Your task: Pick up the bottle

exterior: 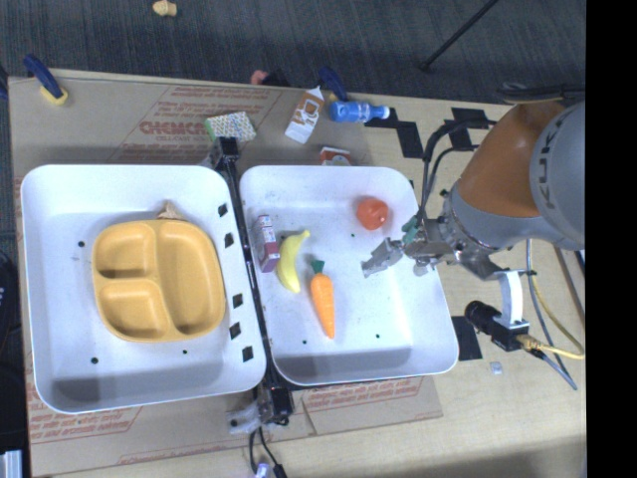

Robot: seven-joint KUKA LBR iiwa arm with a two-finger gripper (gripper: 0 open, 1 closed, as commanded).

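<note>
Jaws point(390, 255) looked parted and empty over my right bin point(435, 319); bottle point(354, 113) sat outside on counter point(129, 108), reach next.

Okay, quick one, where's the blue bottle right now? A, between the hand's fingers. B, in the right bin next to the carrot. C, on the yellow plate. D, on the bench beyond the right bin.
D: the blue bottle lies on the cardboard beyond the right bin's far rim, well away from the hand.
</note>
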